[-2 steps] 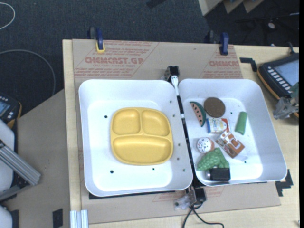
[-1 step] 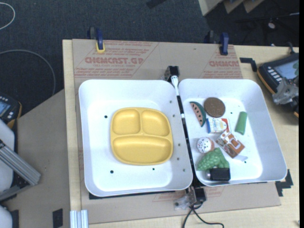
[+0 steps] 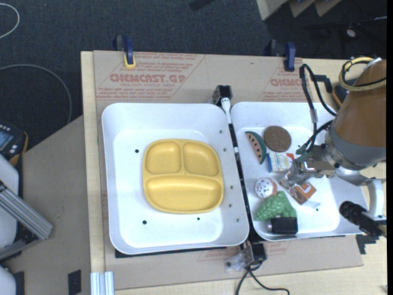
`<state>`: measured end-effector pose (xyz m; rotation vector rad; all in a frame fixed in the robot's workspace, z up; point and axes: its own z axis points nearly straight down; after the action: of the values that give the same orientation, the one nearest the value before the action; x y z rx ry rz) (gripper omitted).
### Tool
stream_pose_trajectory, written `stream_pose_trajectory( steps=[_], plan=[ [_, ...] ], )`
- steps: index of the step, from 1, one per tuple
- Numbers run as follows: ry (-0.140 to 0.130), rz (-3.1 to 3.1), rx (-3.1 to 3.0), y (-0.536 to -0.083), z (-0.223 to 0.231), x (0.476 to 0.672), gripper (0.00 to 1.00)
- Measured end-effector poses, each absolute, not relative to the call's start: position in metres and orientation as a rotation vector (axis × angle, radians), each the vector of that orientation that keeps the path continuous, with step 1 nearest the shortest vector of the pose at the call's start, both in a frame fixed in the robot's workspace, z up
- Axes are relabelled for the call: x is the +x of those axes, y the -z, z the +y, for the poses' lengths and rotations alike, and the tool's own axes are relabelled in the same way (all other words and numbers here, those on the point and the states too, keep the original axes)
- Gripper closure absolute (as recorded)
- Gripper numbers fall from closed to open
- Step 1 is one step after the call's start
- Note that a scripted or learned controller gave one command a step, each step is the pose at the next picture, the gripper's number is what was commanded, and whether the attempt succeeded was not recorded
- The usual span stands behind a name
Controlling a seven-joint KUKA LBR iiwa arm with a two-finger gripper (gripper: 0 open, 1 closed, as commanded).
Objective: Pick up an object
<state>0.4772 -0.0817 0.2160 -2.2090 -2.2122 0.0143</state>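
The camera view looks down on two white bins side by side on a cardboard-topped bench. The left bin (image 3: 116,165) holds a yellow divided tray (image 3: 182,176) lying flat near its centre, with three compartments, all bare. The right bin (image 3: 319,223) carries the clutter. Taking that bin as a clock face: at 11 o'clock lies a watermelon-slice toy (image 3: 256,146), green rind outward; just beside it at 12 o'clock a brown round disc (image 3: 277,138); near the centre a small white packet with blue print (image 3: 280,161); at 8 o'clock a white dotted ball (image 3: 263,187); at 7 o'clock a green leafy toy (image 3: 274,206), touching a black block (image 3: 284,226) at 6 o'clock.

The arm enters from 3 o'clock, and the gripper (image 3: 297,178) hangs low over the bin's middle, just above an orange-and-white packet (image 3: 303,192). Whether its tips are spread or closed I cannot tell; the metalwork is too tangled and small, and nothing is plainly seen between them.

My judgement: the orange-and-white packet is the nearest candidate. It looks light, thin and probably slippery, lying flat, so a pinch across its short width, at an edge that lifts off the floor, seems best. The green leafy toy looks soft and easier to grip.
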Motion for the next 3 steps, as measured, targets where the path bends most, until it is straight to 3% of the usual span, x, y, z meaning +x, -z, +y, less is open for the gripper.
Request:
stream_pose_trajectory(
  steps=[1, 2, 3],
  plan=[
    [0.018, -2.237, -2.218, -0.336, -0.026, 0.481, 1.00],
    [0.011, -2.231, -2.220, -0.395, 0.000, 0.480, 1.00],
    [-0.013, -2.211, -2.221, -0.286, -0.023, 0.478, 1.00]
  ],
)
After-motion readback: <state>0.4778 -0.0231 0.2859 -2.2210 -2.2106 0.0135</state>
